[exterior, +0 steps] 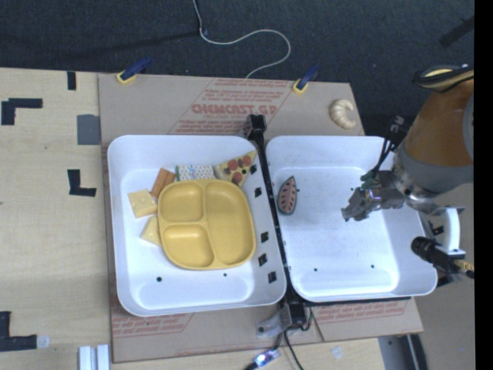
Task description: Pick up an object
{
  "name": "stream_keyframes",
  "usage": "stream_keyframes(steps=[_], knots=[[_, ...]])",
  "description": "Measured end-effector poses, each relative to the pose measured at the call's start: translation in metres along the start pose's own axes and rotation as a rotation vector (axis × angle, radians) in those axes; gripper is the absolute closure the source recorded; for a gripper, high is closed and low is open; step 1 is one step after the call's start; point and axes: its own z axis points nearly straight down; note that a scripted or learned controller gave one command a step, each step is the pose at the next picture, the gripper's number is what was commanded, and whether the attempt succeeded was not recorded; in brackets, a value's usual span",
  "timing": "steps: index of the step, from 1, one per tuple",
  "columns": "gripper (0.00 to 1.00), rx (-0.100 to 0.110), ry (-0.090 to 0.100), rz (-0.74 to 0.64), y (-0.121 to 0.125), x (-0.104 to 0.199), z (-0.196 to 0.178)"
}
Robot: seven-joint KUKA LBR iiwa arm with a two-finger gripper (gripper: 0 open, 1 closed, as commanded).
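A small watermelon-slice toy [287, 195] lies in the right bin [339, 280] near its left wall. My gripper [357, 208] hangs over the right part of that bin, well to the right of the slice and apart from it. In the left bin [123, 230] sits a yellow divided plate [206, 223], with a pizza-slice toy [239, 166], a brown cracker-like piece [162, 181] and pale yellow squares [142, 203] tucked around its upper and left edges.
A beige shell-like object [343, 112] lies on the cardboard beyond the right bin. A white cable [246, 41] loops across the dark floor at the back. Blue-yellow clamps [135, 69] hold the cardboard's far edge.
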Motion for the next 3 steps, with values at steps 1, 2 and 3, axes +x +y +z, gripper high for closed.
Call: stream_keyframes(steps=[1,2,3], knots=[[1.00,-0.003,-0.001,0.000,0.037,0.037,-0.008],[1.00,-0.002,0.000,0.000,0.068,0.079,-0.015],[1.00,0.002,-0.003,0.006,0.067,0.087,0.000]])
